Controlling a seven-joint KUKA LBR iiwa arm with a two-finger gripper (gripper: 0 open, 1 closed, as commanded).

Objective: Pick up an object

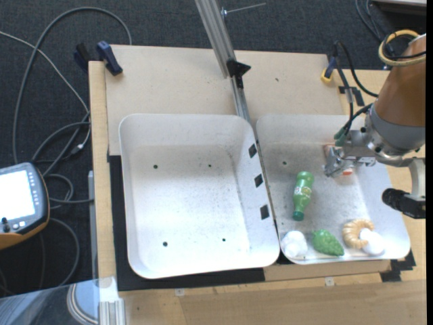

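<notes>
Bins, two shallow white plastic ones, sit side by side on the pale wooden desk [176,73]. The left white bin [189,195] shows only dark specks on its floor. The right white bin [325,131] holds everything: a green plastic bottle [302,194] lying near the middle, its cap end toward the front; a small white rounded lump [294,243] at the front left corner; a green leafy-looking piece [327,243] just beside it; and a tan ring-shaped object [356,231] touching a white egg-like object [372,244] near the front right corner.

The front items crowd against the front rim, while the bottle lies apart from them with open floor around it. The back half of the right bin is bare apart from the arm.

The grey tool [334,169] hangs low over the right bin's right side, just right of the bottle, with a small white and red thing [346,173] beside its tip. Whether the tool is released or clenched I cannot tell.
</notes>
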